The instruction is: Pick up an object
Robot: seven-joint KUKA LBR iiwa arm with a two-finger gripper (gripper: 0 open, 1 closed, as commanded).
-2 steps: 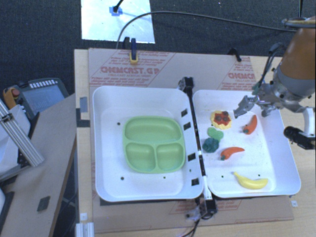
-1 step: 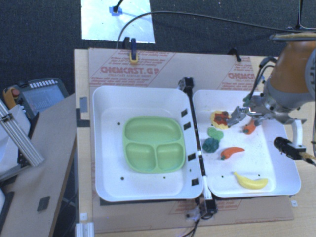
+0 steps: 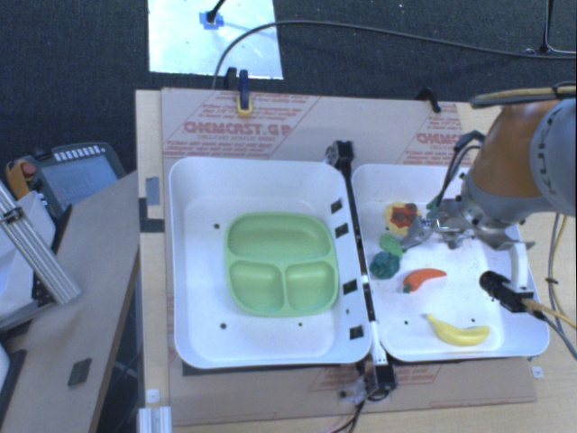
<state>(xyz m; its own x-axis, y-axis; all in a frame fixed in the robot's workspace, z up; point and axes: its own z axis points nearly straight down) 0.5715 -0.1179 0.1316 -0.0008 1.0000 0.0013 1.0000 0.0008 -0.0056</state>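
Camera view: pincer (image 3: 422, 230) at right-centre frame, low in right bin (image 3: 505, 332), beside yellow-red toy (image 3: 401, 215); finger state impossible to tell, half-hidden by wrist. Below: green toy (image 3: 387, 260), orange carrot (image 3: 423, 279), banana (image 3: 458, 331). Green tray (image 3: 279, 264) in left bin (image 3: 194, 242).

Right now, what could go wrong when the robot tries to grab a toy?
The gripper sits among a tight bunch: a yellow-and-red toy and green toys lie close together, so it might pinch two at once or push them apart. The orange carrot is thin and could slip. The banana near the bin wall looks hard to reach.
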